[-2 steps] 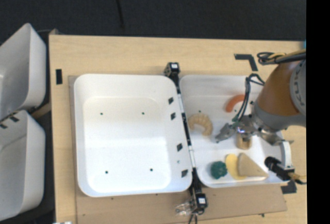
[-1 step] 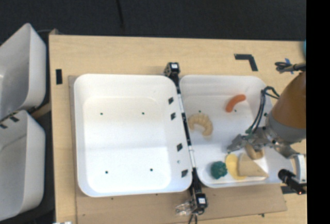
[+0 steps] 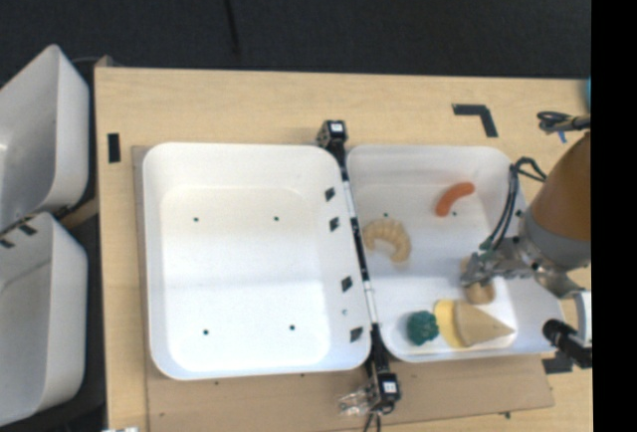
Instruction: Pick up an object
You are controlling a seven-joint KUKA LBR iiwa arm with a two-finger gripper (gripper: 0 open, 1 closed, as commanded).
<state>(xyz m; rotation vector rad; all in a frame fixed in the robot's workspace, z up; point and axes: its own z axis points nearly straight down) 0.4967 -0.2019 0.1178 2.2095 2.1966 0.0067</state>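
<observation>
Camera view, near edge first: right bin (image 3: 418,161) holds a green lumpy toy (image 3: 422,326) touching a yellow-and-tan wedge (image 3: 478,324) at the front wall. Just behind them the gripper (image 3: 480,287) is down at the bin floor over a small brown object (image 3: 480,293); can't tell how its tool is set or whether it grips anything. Mid-bin lies a tan croissant (image 3: 388,239), farther back an orange sausage-shaped piece (image 3: 455,197). Left bin (image 3: 239,156) sits alongside. Brown object looks small, light, probably rigid; pinch across its narrow sides, could slip out.
</observation>
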